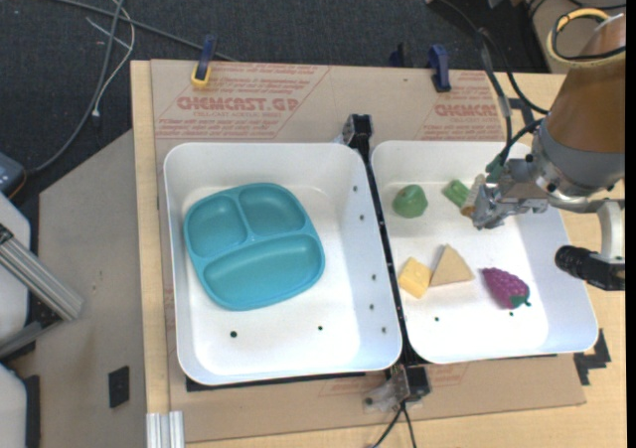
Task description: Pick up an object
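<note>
Fingers (486, 216) beside green block (456, 193)

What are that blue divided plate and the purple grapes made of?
The blue plate looks like moulded plastic: even colour, smooth matte surface, rounded compartment ridges. The purple grapes look like toy plastic or rubber: bumpy, uniform colour, faint sheen. Which of the two I cannot tell.

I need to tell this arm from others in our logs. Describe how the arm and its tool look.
The arm is a thick rounded body, grey low down with a broad orange-brown band above. Dark cables run along its left side to the wrist. The tool is a small grey metal block with short fingers.
</note>
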Available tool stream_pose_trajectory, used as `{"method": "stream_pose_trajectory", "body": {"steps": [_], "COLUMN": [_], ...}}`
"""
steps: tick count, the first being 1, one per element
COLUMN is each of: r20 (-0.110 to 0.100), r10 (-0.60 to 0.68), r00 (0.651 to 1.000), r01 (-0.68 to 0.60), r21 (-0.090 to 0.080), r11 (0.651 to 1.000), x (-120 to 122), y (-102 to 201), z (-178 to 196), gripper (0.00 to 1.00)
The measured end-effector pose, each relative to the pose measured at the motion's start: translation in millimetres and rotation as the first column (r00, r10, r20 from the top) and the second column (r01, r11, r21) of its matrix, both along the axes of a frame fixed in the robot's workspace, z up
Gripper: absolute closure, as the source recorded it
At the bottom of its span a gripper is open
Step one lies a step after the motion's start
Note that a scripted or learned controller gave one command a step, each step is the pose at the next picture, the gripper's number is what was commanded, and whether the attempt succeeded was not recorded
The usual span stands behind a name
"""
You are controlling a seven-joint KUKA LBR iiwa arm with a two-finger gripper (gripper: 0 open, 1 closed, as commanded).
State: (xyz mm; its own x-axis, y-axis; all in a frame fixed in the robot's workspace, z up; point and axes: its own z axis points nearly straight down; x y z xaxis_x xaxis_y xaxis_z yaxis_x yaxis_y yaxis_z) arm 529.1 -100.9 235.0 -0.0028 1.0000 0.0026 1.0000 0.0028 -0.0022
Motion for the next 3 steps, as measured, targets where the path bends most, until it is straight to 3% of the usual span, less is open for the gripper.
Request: {"method": "stream_pose_trajectory", "body": {"steps": [3], "r20": [0.003], "r10": [0.003], "r00": [1.000], "r01": [-0.003], "r21": [-0.001], "r11": [1.000], "x": [9.7], "y": [172.6], "z": [0.3], "gripper": [1.00]}}
